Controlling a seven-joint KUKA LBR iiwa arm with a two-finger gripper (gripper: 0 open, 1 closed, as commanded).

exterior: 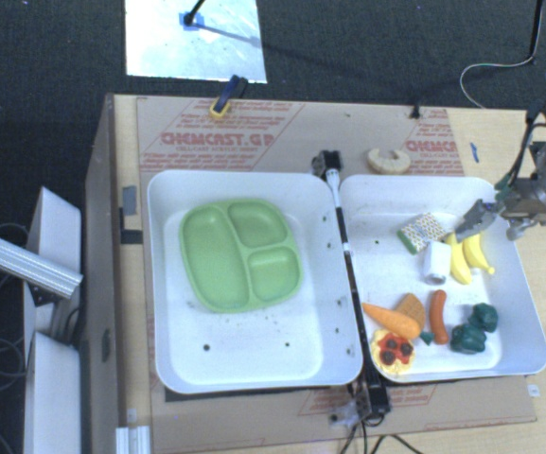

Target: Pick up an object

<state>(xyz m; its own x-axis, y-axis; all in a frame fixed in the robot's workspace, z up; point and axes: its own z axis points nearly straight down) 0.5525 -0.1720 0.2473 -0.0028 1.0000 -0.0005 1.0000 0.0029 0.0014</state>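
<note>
We see the grey arm's two-finger gripper (485,216) over the right shallow white bin (514,362), just above the yellow plastic bananas (469,256); we cannot tell how it is set, and most of the arm is cut off at the right edge. Near the bananas lie a white cylinder (436,261), a green-and-white speckled block (421,230), an orange carrot (393,319) and dark green broccoli (472,329). The left white bin (173,372) holds a pale green divided tray (240,254).
</note>
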